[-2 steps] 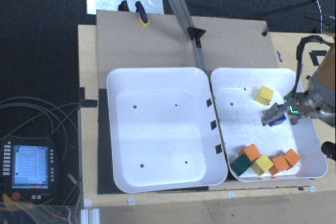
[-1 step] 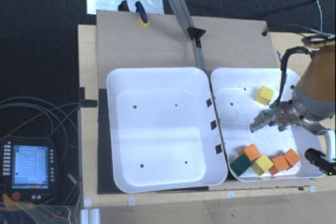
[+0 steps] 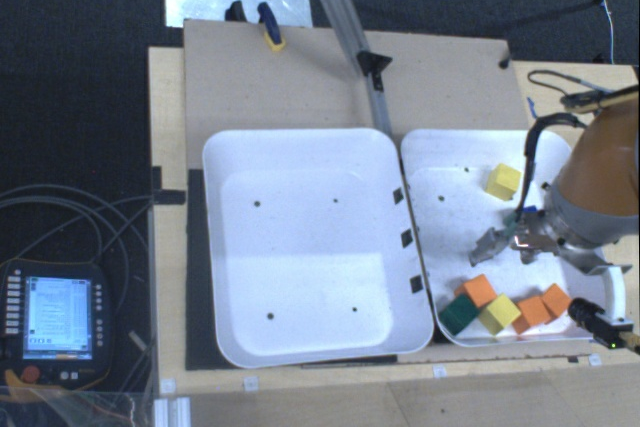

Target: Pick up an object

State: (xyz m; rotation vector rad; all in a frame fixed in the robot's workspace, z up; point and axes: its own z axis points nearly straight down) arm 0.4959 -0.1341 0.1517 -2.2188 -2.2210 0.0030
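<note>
The right bin (image 3: pixel 440 155) holds several small blocks. A yellow block (image 3: pixel 503 181) lies alone near its far side. Along the near edge sit an orange block (image 3: pixel 480 290), a dark green block (image 3: pixel 458 315), a second yellow block (image 3: pixel 499 314) and two orange blocks (image 3: pixel 543 306). My gripper (image 3: pixel 493 246) hangs over the middle of the right bin, between the far yellow block and the near cluster, just above the orange block. Its grey fingers (image 3: pixel 486 250) point left and look spread, with nothing between them.
The left bin (image 3: pixel 300 245) sits beside the right one. A grey pole (image 3: pixel 345 15) slants across the back of the bench. A teach pendant (image 3: pixel 55 320) lies on the floor at the left. Cables run at the far right.
</note>
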